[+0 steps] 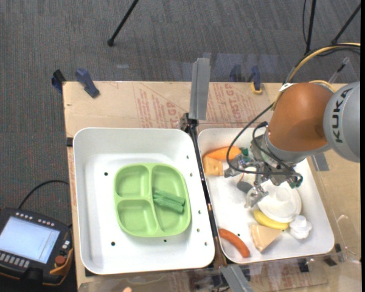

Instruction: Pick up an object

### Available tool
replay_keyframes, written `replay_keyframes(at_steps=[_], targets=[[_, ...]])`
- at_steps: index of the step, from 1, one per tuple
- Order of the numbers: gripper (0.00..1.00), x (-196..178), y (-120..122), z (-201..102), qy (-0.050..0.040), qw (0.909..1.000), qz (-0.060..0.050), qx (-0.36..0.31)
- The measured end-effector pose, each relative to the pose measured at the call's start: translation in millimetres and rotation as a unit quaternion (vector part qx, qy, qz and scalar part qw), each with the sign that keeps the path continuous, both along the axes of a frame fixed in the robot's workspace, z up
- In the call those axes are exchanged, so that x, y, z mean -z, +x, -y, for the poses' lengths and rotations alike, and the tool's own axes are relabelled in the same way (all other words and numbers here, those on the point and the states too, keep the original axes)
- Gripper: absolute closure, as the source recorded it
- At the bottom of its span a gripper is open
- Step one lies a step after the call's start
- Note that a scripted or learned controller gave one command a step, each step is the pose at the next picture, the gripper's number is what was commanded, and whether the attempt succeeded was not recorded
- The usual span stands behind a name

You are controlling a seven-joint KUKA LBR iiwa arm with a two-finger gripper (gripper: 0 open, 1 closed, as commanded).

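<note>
The right bin point(231, 233) holds several toy foods. An orange wedge point(217, 155) lies at its upper left with a tan piece point(213, 167) beside it. A red-orange sausage point(233, 242) lies near the front edge. Next to it sit a tan cheese wedge point(263, 236), a yellow banana point(271, 221), a white cup point(281, 203) and a small white bottle point(300, 226). My gripper point(256, 193) hangs low over the bin's middle, just left of the white cup, under the orange wrist band point(299, 117). Nothing shows between its fingers.
The left bin point(91, 157) holds a green divided plate point(134, 199) with a dark green object point(169, 201) in its right compartment. A grey post point(199, 91) stands behind the bins' junction. A teach pendant point(27, 242) lies at the lower left.
</note>
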State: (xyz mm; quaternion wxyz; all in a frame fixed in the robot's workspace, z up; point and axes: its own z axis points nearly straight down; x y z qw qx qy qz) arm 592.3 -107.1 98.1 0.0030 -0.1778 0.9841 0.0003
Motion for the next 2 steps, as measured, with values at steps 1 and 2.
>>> replay_keyframes(at_steps=[1, 2], targets=[[0.00, 9.8, 15.7, 7.6, 0.0005, 0.9985, 0.000, 0.055], [0.00, 10.3, 4.9, -26.2, 0.0009, 0.9956, -0.002, 0.094]])
